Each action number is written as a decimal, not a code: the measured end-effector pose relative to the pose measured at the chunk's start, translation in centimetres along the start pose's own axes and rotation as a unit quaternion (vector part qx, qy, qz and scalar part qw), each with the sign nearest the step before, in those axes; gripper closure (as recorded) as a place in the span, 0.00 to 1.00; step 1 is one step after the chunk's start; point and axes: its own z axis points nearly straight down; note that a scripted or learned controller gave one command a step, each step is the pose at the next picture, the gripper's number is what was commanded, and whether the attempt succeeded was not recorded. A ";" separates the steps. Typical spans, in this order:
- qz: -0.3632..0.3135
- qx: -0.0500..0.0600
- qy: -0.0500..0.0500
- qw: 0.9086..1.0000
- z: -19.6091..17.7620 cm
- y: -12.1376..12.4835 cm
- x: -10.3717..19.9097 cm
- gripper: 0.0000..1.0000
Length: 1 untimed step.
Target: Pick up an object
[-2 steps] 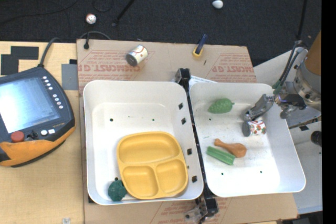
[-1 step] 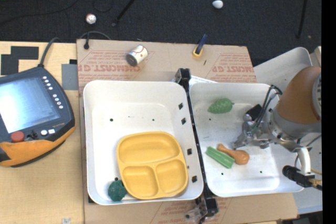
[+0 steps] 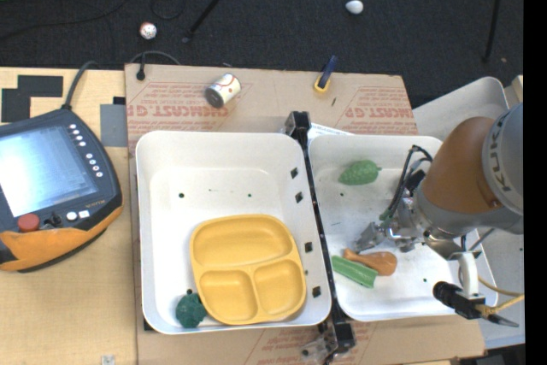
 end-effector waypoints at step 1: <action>0.000 0.001 0.000 1.000 -2.1 -4.1 5.6 0.00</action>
